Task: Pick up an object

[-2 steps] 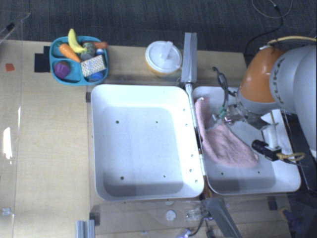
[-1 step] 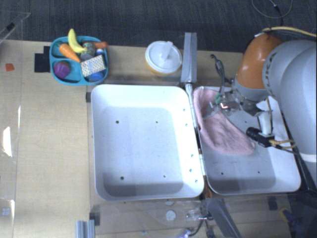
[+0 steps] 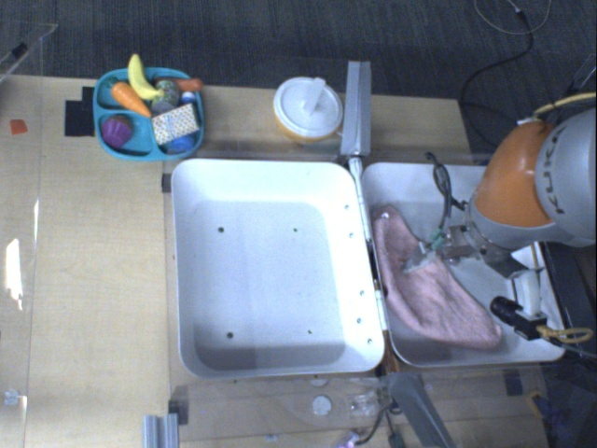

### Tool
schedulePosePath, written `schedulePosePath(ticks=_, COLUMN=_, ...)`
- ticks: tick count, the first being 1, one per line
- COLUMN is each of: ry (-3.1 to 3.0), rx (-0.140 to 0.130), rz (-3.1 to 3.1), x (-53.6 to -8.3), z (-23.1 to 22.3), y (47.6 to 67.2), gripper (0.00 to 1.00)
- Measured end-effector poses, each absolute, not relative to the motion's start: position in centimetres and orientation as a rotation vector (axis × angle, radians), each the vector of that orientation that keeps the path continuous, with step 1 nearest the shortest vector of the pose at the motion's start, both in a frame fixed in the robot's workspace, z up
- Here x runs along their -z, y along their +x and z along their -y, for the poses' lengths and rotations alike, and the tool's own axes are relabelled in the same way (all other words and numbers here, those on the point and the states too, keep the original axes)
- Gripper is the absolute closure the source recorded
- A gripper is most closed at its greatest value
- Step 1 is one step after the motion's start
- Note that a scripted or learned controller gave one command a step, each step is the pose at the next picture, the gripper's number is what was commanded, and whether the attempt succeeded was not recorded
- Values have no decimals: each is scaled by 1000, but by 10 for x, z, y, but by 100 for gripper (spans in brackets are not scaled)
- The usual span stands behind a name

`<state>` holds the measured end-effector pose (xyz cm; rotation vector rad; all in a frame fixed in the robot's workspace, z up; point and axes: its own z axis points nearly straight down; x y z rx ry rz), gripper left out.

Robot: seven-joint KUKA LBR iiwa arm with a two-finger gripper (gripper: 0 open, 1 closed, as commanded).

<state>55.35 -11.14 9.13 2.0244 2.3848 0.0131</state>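
A pale wooden desk (image 3: 93, 278) under a dark floor is seen from above, carrying two shallow white bins side by side. Nearest the lower edge, in the right bin (image 3: 410, 180), a pink cloth (image 3: 431, 297) is spread along the left wall and floor, and the tool (image 3: 437, 247) is set down on its upper part, close by the grey arm (image 3: 550, 194) with its orange band. Whether the tool is released or clenched cannot be told, since the tip is small and blurred against the cloth. A slip is judged the main risk: a limp cloth may be pinched by one thin fold and dropped on lifting, or dragged against the bin wall. The left bin (image 3: 270, 269) lies beside it. Farther back, a white lidded cup (image 3: 308, 108) and a blue tray (image 3: 126, 143) of toy food are seen, well apart from the work.
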Motion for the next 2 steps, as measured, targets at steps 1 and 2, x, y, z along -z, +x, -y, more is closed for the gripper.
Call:
schedulePosePath(ticks=1, ry=2015, rx=-25, rz=-2381, x=-104, z=110, y=558, gripper=100)
schedulePosePath(ticks=2, ry=1789, rx=-8, rz=-2569, x=-177, z=115, y=636, gripper=100)
